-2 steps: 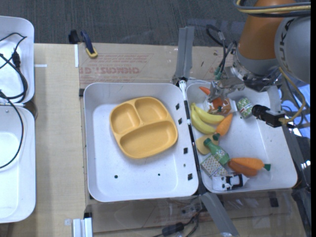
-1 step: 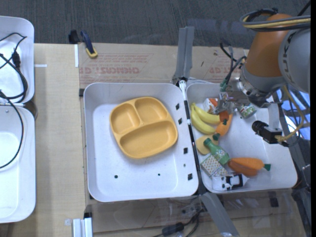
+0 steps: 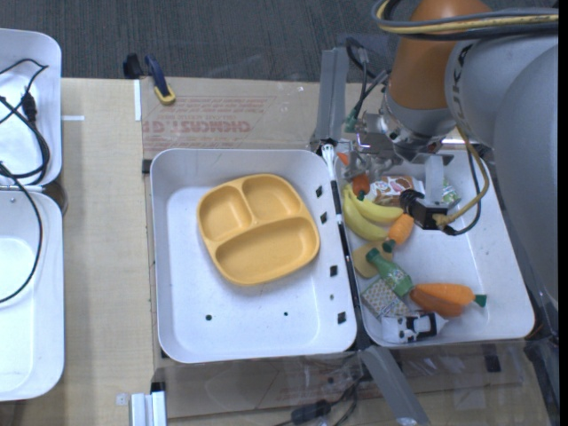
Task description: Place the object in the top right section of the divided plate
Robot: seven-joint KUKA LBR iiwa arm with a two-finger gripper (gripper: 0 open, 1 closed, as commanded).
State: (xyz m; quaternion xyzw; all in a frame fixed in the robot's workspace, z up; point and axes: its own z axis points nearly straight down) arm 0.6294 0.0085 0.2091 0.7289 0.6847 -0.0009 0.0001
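The carrot (image 3: 441,297) lies below my gripper (image 3: 382,153). The divided plate (image 3: 257,229) sits to its left, long axis slanted. The gripper probably hovers over the bananas (image 3: 368,213); grasp unclear.

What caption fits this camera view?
Arm's gripper over the right bin of toy food; yellow divided plate waits in the left bin.

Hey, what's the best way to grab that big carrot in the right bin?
Probably across the carrot's thick orange middle, coming straight down from above. It lies flat near the bin's front wall with its long axis running left to right, so fingers closing front to back span its narrow width. The green bottle sits close on its left.
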